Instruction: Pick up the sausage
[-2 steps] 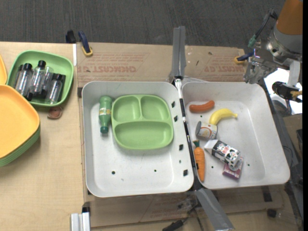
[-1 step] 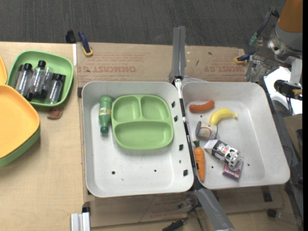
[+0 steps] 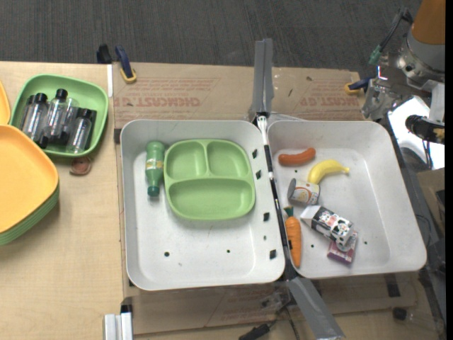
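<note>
So the sausage (image 3: 296, 156) is sitting in the right bin (image 3: 396, 261), up around 11 o'clock from the bin's middle, lying almost flat across with its right end tipped a bit higher. Just down at its 4 o'clock there's a banana (image 3: 328, 170), close but not touching as far as I can see. Below that, near the bin's left wall, is a small can (image 3: 303, 193) on its side, then a little carton (image 3: 330, 227) with a black and white print, tilted, around the bin's 6 o'clock. A carrot (image 3: 294, 241) lies along the left wall at about 7 o'clock, pointing down.

The arm (image 3: 425, 30) is way up at the 2 o'clock corner of the view, outside the right bin and well apart from the sausage. The gripper is in there somewhere among cables and grey parts, but honestly I can't tell whether it's spread or pinched together.

The left bin (image 3: 205, 261) has a green divided plate (image 3: 209, 178) in its upper half and a green bottle (image 3: 154, 167) just beside the plate at 9 o'clock.
</note>
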